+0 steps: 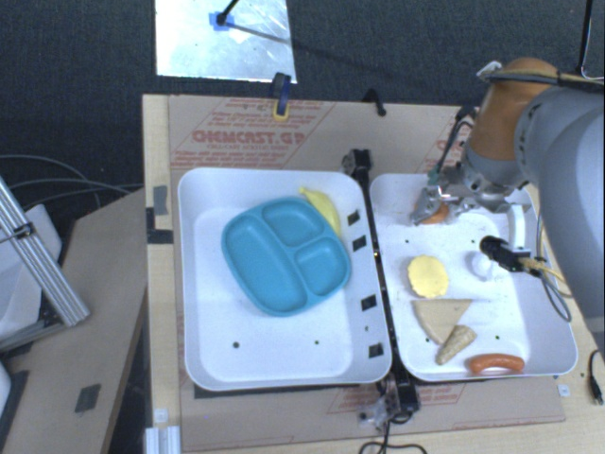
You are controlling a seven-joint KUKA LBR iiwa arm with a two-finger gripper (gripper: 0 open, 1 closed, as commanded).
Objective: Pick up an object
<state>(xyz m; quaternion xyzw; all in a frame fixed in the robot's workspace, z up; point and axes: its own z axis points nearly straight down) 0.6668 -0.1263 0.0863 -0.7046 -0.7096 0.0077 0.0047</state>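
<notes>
Dark blue-grey carpet spreads across the floor all around; on it, up top, lies a shiny silvery sheet, catching the light, with a thin dark rod slanting over it. The bench is pale wood, covered by a brown cardboard sheet printed in red lettering; at far left an aluminium frame rail leans across, grey cables trailing beside it.

blue tray, yellow disc, white bins
</notes>
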